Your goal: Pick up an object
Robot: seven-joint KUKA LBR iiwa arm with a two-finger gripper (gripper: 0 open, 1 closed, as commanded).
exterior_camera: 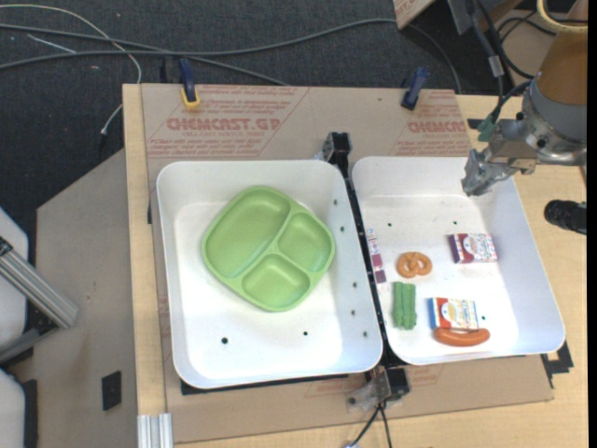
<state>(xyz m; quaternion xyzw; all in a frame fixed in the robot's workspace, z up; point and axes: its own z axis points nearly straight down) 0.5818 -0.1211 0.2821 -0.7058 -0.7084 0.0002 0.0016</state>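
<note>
Pincer [475, 180] over right bin's [532, 250] far edge, grip state unclear; small carton [472, 247] just below, pretzel [413, 265] farther left.

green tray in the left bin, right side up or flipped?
Right side up: the green tray shows its three hollow compartments facing up, lying flat on the left bin floor.

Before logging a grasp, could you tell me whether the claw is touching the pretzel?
Apart. The camera view shows the claw near the bin's far edge, bare white floor separating it from the pretzel.
</note>
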